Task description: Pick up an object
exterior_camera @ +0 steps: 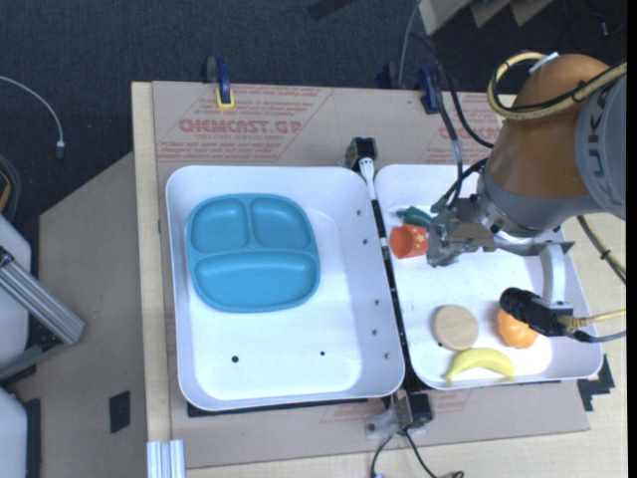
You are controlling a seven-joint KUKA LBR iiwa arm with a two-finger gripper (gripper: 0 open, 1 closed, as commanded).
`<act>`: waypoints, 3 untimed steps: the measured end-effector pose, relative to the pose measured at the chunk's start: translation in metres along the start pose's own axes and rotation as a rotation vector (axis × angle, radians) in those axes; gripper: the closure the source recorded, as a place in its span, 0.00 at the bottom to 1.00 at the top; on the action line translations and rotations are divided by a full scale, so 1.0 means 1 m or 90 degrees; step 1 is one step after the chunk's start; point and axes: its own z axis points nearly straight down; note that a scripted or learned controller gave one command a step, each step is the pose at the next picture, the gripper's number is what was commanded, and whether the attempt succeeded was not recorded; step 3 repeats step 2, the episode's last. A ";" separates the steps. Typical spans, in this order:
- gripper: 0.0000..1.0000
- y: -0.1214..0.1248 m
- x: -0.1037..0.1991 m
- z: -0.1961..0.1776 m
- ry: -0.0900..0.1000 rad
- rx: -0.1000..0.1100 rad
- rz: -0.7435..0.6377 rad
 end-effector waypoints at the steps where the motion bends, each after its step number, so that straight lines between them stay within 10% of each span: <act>1: 1.00 0.000 0.045 0.005 0.000 0.000 0.000; 3: 1.00 -0.004 0.099 0.010 0.000 0.001 0.000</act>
